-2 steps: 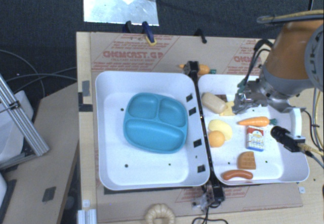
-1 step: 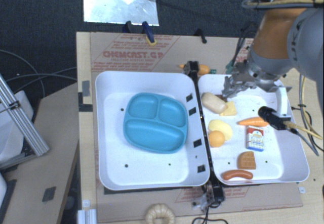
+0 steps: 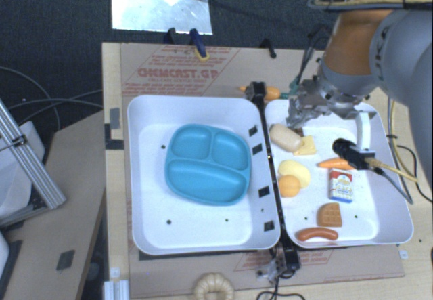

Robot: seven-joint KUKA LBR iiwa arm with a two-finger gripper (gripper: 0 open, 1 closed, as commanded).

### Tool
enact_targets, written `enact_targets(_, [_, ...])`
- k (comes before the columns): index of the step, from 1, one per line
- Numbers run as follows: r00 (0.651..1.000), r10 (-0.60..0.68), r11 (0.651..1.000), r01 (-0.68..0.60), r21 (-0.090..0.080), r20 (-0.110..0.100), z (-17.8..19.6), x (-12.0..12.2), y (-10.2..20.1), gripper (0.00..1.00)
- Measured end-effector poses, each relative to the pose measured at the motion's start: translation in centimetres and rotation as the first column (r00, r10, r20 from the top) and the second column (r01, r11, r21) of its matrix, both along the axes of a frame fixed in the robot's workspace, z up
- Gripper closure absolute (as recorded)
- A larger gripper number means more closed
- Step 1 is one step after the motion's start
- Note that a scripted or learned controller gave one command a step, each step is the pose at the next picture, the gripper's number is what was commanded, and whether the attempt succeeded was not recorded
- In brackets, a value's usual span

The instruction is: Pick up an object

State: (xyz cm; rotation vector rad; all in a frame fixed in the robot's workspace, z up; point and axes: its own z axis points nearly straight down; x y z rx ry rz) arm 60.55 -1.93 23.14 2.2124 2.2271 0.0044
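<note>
Two white bins (image 3: 203, 241), cardboard (image 3: 179, 72) (printed "CHEMCAST GP")

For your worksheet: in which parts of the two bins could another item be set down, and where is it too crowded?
Free: left bin floor around the blue tray, widest along its front wall. Crowded: right bin, where bread roll, lemon, orange, carton, cookie and sausage cluster.

Readable text: "CHEMCAST GP" in red capitals on the brown protective sheet (image 3: 183, 70) under the bins, along the bench's far edge, just beyond the left bin's far rim. More red print of the same kind shows faintly on that sheet at the near edge, too small to read. The small red and white carton (image 3: 342, 186) in the right bin, near its right wall, has printing but it's illegible.
</note>
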Motion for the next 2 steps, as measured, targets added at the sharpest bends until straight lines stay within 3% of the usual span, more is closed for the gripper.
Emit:
enact_targets(1, [1.000, -0.007, 1.000, 0.007, -0.001, 0.000, 0.3, -0.1, -1.3, 1.00])
enact_targets(2, [1.000, -0.003, 1.000, 0.003, -0.001, -0.003, -1.8, -0.3, -0.9, 1.00])
